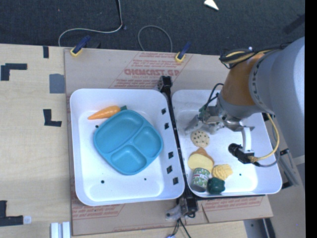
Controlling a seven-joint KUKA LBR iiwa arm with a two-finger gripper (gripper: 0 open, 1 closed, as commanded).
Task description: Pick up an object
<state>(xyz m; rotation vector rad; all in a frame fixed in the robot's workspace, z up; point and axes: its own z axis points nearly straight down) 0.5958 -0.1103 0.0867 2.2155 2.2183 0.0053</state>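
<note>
My gripper (198, 124) hangs low in the right bin (257, 182), near its upper left part, under the grey wrist with the orange band. Just below it lies a round speckled cookie (200, 138), very close to the gripper tip; I cannot tell whether they touch. Further toward the front of the bin sit a pale yellow rounded piece (199, 159), a yellow corn cob (222, 171), a small green-labelled can (199, 178) and a dark green item (216, 185). The arm hides the bin's upper right.
The left bin (79, 182) holds a blue divided plate (129, 140) and an orange carrot (104, 112) by its back wall. A black divider strip (170, 133) runs between the bins. A black cable fitting (240, 153) hangs off the wrist over the right bin.
</note>
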